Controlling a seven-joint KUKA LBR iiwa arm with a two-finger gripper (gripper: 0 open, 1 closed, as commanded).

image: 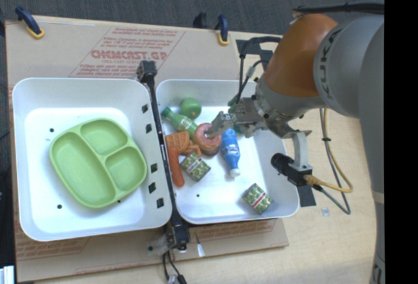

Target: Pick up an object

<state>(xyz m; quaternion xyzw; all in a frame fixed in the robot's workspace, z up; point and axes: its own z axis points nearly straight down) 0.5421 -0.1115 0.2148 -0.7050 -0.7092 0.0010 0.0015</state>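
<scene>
The gripper [221, 123] hovers over the pink donut [207, 137] mid right bin [281, 207], fingers apart, holding nothing; the bin's front edge has open room around one can [257, 198].

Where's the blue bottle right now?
The blue bottle lies in the right bin, near its middle, just right of the pink donut and below the gripper.

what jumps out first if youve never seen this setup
The big grey arm with its orange band reaches in from the right, its gripper low over a pink donut in the cluttered right bin. In the left bin lies a green divided plate.
</scene>
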